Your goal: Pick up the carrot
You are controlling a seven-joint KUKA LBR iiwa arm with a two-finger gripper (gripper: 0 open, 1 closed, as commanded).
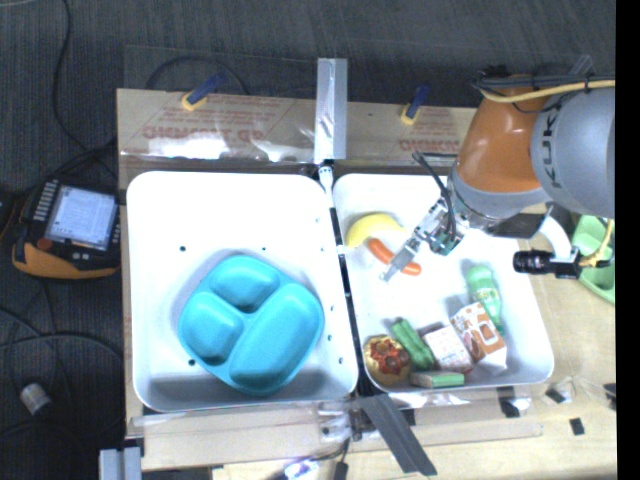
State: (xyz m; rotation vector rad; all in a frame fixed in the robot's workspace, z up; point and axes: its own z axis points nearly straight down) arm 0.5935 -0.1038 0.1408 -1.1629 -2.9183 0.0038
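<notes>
The carrot (386,254) is a small orange piece lying in the right bin (510,298), just below a yellow lemon-like fruit (371,230). My gripper (402,262) hangs over the carrot's right end, its grey fingers pointing down-left and partly covering it. The fingers stand slightly apart at the carrot. I cannot make out whether they clasp it. The grey arm with the orange band (503,148) reaches in from the upper right.
The right bin also holds a green bottle (483,290), a red and white carton (478,332), a green vegetable (410,340), a round brown item (385,358) and a green bar (437,379). A turquoise divided plate (250,322) lies in the left bin (160,228).
</notes>
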